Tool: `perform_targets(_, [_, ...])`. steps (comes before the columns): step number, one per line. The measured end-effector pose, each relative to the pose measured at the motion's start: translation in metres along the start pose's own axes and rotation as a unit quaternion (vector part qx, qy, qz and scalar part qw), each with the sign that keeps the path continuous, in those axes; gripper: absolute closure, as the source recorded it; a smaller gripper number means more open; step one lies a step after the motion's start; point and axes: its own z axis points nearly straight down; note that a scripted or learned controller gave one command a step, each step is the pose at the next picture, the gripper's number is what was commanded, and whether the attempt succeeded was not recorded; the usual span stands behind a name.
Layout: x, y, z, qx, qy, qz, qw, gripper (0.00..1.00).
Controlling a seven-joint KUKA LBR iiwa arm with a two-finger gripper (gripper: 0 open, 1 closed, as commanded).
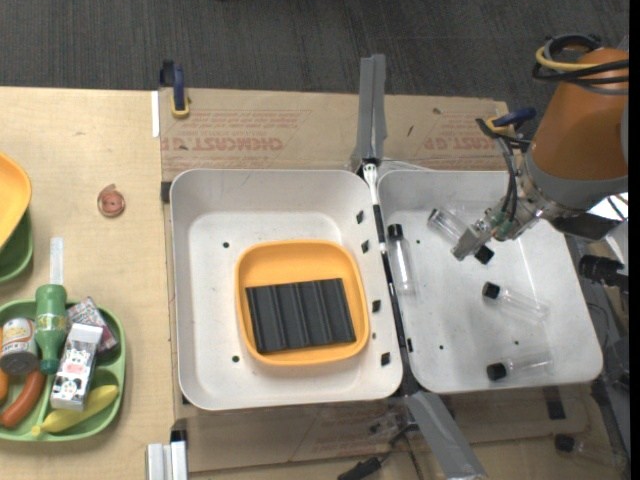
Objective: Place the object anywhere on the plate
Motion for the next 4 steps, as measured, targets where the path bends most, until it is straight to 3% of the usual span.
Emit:
perform_targets(1, [-0.046,0.067,-0.001,-0.001,-0.001,-0.111,0.9938,1.0])
perform_targets(2, [-0.012,0.004,0.075,0.0,0.0,-0.195,0.9808,1.0])
perform_targets(3, [-0.043,0.017,-0.028,-0.001,-0.002,-0.272,0.9623,1.0])
perform_targets(4, [-0.1,0.023,-0.054,-0.002,-0.003,-0.344,0.9388,1.0])
